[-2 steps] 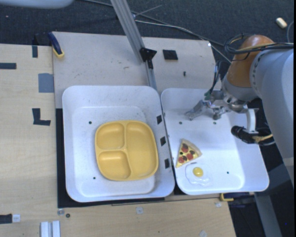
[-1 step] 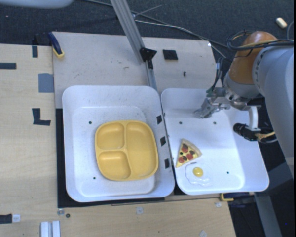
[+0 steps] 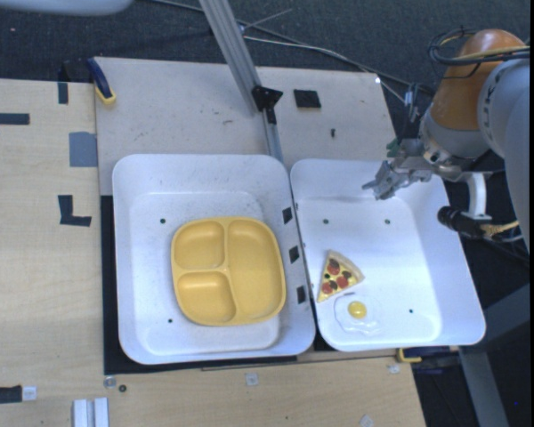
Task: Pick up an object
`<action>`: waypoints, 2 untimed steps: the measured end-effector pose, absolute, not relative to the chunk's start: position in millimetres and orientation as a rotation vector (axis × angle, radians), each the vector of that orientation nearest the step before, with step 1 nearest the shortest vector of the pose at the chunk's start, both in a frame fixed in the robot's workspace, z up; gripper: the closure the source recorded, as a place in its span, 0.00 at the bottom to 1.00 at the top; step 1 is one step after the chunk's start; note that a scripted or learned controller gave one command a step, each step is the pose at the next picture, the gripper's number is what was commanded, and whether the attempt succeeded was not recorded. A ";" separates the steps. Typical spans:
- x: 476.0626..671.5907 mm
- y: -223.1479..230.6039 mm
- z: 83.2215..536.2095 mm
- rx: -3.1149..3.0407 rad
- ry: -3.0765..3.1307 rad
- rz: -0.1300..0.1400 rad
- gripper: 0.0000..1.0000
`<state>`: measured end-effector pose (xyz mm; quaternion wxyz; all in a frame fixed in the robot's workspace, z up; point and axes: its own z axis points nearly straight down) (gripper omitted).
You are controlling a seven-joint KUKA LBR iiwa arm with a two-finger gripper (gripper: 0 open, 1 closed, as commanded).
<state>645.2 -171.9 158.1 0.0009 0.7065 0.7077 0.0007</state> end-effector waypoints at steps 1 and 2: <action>646.4 -176.7 202.1 2.218 2.221 0.002 1.00; 647.2 -176.2 231.8 2.218 2.222 0.002 1.00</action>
